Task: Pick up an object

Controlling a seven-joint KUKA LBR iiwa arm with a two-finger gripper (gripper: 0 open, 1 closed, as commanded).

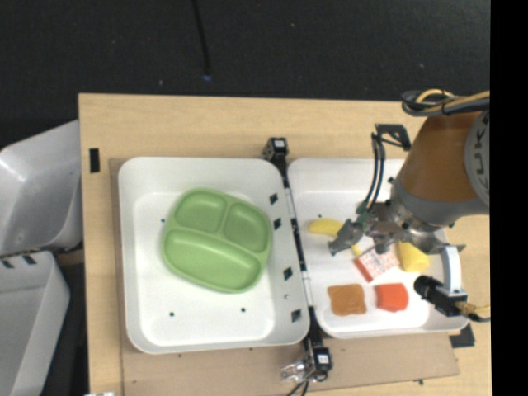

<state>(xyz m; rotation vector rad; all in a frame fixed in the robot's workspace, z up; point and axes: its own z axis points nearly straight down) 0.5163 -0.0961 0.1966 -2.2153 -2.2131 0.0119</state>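
Note:
The right bin (330, 176) holds several small items. A yellow banana-shaped piece (323, 226) lies near its left wall. A red-and-white packet (376, 262) and a yellow lump (413, 259) sit at the middle. At the front lie a brown flat piece (346, 299) and an orange-red block (392, 297). My gripper (364, 239) hangs low over the bin, between the banana piece and the packet and just above the packet. The arm's orange band (441, 163) rises to the right and hides part of the bin's back right.
The left bin (140, 304) holds a green divided plate (217, 239) lying flat at its centre. A row of black clips (290, 246) runs along the divider between the bins. Black cables (378, 167) trail off the wrist. A black fitting (437, 294) sits at the right bin's front right corner.

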